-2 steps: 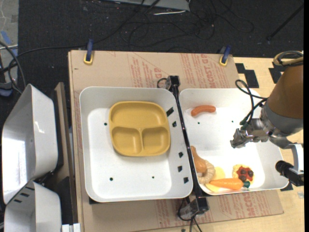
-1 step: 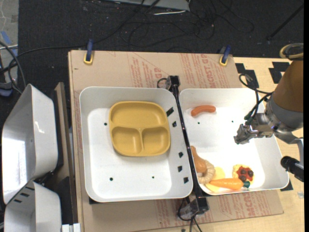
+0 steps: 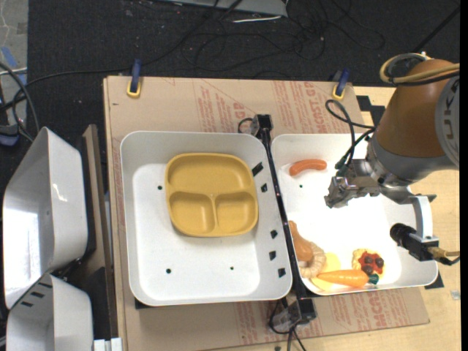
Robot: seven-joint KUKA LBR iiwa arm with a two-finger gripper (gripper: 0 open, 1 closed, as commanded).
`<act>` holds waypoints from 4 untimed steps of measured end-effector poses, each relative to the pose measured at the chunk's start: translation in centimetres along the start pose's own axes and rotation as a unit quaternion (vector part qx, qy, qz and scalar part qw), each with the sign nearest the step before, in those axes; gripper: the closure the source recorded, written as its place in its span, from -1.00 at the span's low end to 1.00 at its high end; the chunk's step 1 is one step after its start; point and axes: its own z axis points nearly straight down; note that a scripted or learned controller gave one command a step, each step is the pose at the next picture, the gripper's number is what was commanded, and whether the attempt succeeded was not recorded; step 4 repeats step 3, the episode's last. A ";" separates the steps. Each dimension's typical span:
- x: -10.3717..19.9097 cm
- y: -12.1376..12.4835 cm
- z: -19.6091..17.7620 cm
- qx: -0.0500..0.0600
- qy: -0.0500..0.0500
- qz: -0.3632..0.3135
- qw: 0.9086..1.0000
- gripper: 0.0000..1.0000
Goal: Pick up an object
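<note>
Hovering over the bare middle of the right bin [image 3: 409, 269], gripper [image 3: 341, 194] with nothing visible between its tips; cannot tell whether spread or closed at this slant. Nearest candidate: toy sausage [image 3: 308, 167], lying flat just left and far of the tips, well clear of other items. Along the near wall, 1 cluster: toy carrot [image 3: 342, 276], a chicken-like piece [image 3: 304, 251], a yellow piece [image 3: 331, 260], a small red-and-yellow toy [image 3: 368, 261], mostly touching or overlapping. Yellow 3-compartment plate [image 3: 212, 194] alone in the left bin [image 3: 142, 218].

Best bet, probably the sausage: isolated, slim, easy to straddle. Worth centring over its middle, turning the wrist to close across its short width, descending fully to the bin floor before closing. Risk of rolling or skidding away on a glancing touch.
</note>
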 end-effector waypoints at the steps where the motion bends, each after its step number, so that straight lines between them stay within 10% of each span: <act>1: 4.6 1.7 0.8 0.000 0.000 0.000 1.000 1.00; 3: 14.8 6.4 -0.4 -0.001 0.000 0.000 1.000 1.00; 4: 14.8 6.4 -0.4 -0.001 0.000 0.000 1.000 1.00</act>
